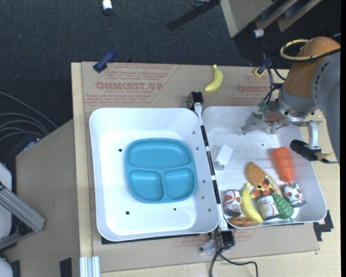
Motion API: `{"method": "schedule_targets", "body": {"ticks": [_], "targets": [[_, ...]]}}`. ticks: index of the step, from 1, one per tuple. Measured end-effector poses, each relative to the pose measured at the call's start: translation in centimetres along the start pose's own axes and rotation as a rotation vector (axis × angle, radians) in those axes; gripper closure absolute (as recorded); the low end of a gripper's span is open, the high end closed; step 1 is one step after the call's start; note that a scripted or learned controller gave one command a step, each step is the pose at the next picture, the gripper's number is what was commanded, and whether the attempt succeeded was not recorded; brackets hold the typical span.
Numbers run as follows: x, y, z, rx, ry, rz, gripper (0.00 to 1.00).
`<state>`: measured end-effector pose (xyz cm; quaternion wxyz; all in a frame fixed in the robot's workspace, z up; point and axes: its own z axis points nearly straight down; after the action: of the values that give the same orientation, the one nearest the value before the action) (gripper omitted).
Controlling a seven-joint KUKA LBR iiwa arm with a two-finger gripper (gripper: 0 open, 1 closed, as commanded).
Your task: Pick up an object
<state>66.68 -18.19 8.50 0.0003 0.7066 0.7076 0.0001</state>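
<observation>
Most right bin (232,116) floor beside end effector (258,123) bare.

A dark, speckled carpet (48,38) covers the floor around the bench. The bench top is a sheet of brown cardboard (140,86) printed with red lettering. Grey cables (21,127) loop across the carpet at the left. A ribbed metal bar (19,205) lies slanted at the lower left edge. A tan box (254,13) sits at the top, beyond the bench. Light is even, with soft shadows.
</observation>
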Motion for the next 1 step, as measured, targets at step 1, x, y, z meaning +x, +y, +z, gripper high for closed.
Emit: {"method": "schedule_targets", "body": {"ticks": [1], "targets": [[0.01, 0.09, -1.08, -0.003, -0.002, -0.001, 1.00]]}}
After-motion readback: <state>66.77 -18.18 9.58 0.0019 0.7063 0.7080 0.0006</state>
